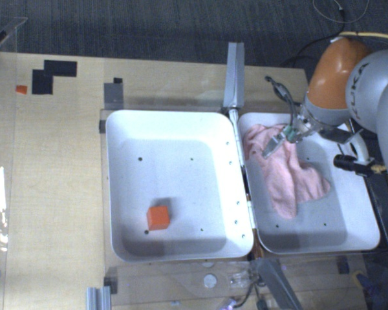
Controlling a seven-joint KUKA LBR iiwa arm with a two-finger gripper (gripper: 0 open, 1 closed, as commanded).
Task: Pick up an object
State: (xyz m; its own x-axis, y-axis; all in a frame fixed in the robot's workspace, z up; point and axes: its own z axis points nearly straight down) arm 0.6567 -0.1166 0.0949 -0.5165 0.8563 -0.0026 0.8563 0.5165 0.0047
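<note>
Right at the tip of the arm, the end effector (277,143) sits low over the top part of the pink cloth (283,170). Its thin fingers point down and away from the arm, toward the wall between the two bins. It is too small and blurry to tell if they are open or closed, or if any cloth is pinched between them. I cannot tell if it has hold of anything.

The pink cloth lies right under the end effector and spreads out from there. It is bunched up, and its long side runs from just past the fingertips, near the wall between the bins, toward the front of its bin. So the cloth is the closest thing to grab. My guess is a short drop straight down would be enough to reach it.

The cloth rests in the right bin (330,234), which is white and shallow. Far off on the other side of the wall is the left bin (181,134). A small orange block (158,217) sits there, well apart from the end effector.

Both bins rest side by side on a light wooden bench (52,173). Past the bench, the floor (149,18) is dark grey.
</note>
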